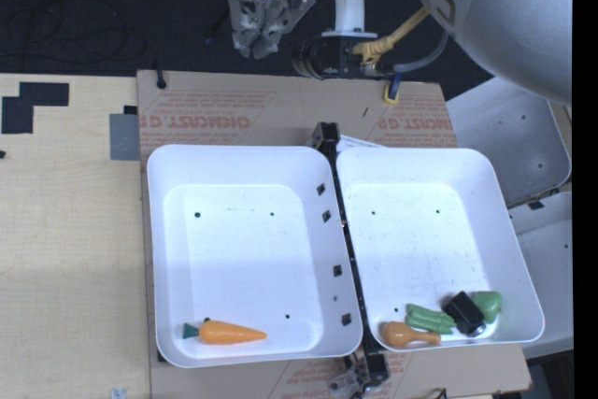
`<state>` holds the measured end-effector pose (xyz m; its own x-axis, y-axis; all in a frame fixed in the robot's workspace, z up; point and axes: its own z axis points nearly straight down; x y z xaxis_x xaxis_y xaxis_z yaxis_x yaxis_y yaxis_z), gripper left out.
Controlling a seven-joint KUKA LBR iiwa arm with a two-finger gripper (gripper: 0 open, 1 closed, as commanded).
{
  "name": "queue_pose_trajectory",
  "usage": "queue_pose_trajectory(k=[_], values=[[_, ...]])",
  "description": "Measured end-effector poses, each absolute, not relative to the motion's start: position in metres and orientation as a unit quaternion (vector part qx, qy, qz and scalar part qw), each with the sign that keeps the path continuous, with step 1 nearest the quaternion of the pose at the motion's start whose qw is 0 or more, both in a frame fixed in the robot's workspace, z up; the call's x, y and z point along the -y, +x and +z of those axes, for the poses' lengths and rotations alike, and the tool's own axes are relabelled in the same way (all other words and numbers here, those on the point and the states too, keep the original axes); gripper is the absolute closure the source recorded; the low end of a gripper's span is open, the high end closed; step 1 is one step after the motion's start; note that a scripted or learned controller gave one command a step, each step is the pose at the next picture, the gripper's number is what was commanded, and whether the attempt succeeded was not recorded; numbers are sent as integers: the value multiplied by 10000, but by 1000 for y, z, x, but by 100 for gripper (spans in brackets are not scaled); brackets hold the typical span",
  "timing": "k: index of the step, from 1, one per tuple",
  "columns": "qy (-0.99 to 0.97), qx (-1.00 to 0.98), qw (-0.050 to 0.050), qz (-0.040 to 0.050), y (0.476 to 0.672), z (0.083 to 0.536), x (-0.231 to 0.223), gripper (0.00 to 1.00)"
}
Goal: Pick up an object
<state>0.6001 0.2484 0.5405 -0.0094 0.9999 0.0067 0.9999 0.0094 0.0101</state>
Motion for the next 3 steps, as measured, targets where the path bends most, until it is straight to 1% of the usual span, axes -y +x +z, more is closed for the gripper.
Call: queue_pose_trajectory(k=[1, 2, 3], values=[[7082, -7059, -38, -97, 623, 376, -218, 100], [7079, -7063, 9, 10, 602, 465, -175, 100], [7046, -7096, 6, 27, 618, 542, -247, 100]])
